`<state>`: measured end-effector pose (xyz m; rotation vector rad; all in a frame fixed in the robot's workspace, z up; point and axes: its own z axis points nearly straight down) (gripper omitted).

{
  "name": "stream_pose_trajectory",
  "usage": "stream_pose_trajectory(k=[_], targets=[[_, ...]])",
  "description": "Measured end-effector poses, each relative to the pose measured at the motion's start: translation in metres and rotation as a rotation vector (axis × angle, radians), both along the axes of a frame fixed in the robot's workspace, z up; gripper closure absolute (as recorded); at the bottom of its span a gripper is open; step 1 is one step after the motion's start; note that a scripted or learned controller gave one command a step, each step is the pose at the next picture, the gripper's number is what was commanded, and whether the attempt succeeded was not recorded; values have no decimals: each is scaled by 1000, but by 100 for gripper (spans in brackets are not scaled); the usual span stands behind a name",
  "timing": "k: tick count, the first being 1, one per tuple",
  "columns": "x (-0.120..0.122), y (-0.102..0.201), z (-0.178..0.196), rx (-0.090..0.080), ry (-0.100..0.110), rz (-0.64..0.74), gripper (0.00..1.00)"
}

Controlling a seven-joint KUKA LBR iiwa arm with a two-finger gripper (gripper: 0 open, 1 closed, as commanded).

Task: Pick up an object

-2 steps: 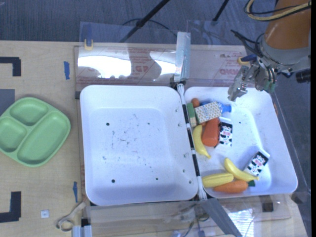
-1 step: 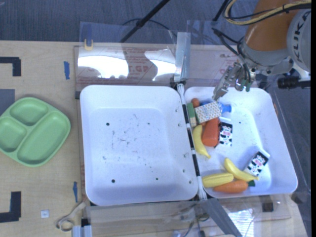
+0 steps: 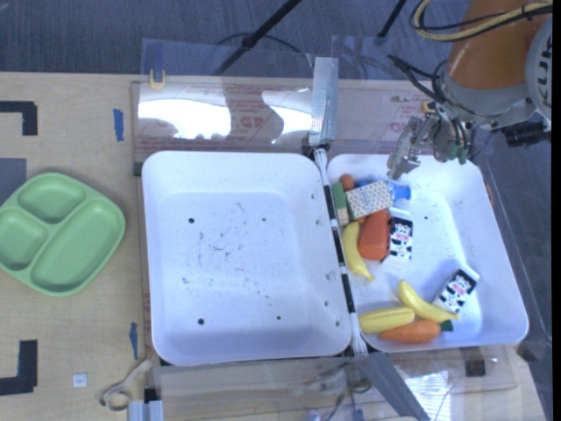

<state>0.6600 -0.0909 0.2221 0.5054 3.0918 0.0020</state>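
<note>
An orange carrot [image 3: 412,331] and bananas lie unpicked in my right bin [image 3: 500,253]; the claw [image 3: 405,160] hovers above, grip state unclear.

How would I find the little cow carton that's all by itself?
Look in the right-hand white bin, down near its lower right corner. The small black-and-white carton lies tilted beside a yellow banana. Its twin sits higher up, against the orange pepper.

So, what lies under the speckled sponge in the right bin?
The speckled sponge rests partly on an orange carrot and a blue item. A small orange piece peeks out behind it. Whatever else lies beneath is covered.
</note>
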Motion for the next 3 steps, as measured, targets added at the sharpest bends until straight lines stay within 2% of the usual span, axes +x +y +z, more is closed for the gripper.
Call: stream_pose_trajectory(k=[1,2,3], targets=[[-2,-5,5,2,0,-144,100],[-5,38,-14,3,4,-187,100],[-3,38,-1,4,-4,-185,100]])
